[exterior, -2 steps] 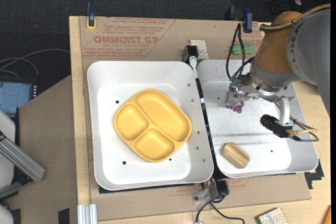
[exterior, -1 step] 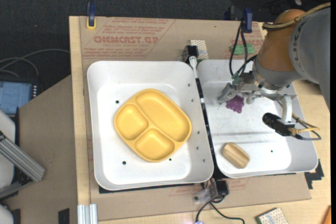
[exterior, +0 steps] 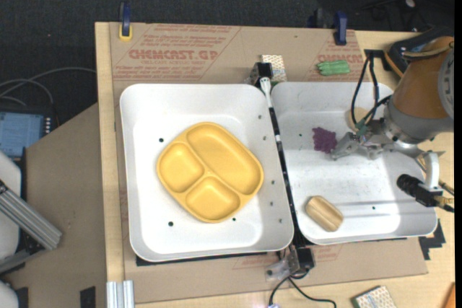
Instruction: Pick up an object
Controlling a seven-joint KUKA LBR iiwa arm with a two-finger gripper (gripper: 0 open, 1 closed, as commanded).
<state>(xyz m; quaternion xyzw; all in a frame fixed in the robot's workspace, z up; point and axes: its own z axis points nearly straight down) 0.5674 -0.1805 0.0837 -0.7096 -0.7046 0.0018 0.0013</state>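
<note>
Camera view: the pincer (exterior: 345,146) sits just right of the purple thing (exterior: 324,139); I cannot tell if it is open.

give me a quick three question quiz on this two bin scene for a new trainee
1. True or false: the yellow divided plate lies in the left bin.
2. Which item lies nearest the pincer? A) purple object B) tan block C) green object
3. Fill in: the green object rests on the ____, outside both bins.

Key: 1 true. 2 A, the purple object in the right bin, just beside the pincer. 3 bench.
</note>
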